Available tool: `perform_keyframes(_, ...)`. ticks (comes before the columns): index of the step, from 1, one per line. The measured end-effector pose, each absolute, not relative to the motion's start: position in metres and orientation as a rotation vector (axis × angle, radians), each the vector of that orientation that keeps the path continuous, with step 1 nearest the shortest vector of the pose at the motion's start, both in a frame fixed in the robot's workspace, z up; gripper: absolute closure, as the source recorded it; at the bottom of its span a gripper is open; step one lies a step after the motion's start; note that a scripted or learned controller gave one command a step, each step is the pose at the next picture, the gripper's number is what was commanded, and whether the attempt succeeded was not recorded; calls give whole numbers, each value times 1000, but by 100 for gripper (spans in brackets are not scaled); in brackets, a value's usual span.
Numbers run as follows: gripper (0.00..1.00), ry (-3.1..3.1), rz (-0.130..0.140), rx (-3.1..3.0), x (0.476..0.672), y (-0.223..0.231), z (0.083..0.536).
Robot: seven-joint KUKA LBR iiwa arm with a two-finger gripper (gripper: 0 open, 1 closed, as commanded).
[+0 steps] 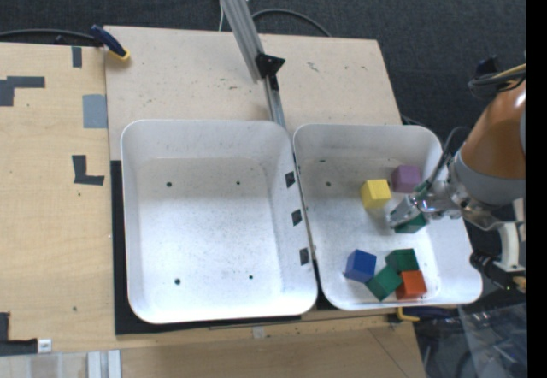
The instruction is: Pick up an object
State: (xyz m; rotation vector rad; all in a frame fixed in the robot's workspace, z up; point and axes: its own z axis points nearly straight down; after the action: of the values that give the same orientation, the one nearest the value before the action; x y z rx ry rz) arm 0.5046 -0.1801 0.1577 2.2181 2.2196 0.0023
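Two bins, fingers blurred over green object, partly hidden

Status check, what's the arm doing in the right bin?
Pincer low in right white bin, over a green piece; grip unclear. Yellow cube and purple cube close beside. Blue cube nearer front.

Single fixed camera, mounted above the counter, looking down at a slant. Mid distance: both white bins sit whole in frame, left bin and right bin side by side toward the counter's near edge. Dark floor shows beyond the far edge. The arm enters from the right.
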Motion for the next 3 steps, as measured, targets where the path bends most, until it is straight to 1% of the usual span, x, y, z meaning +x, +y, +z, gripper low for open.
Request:
perform_keyframes(1,100,2220,3,2216,509,-183,220)
perform_keyframes(2,100,2221,2,2217,510,-183,261)
perform_keyframes(3,100,2230,-2,2218,504,-127,245)
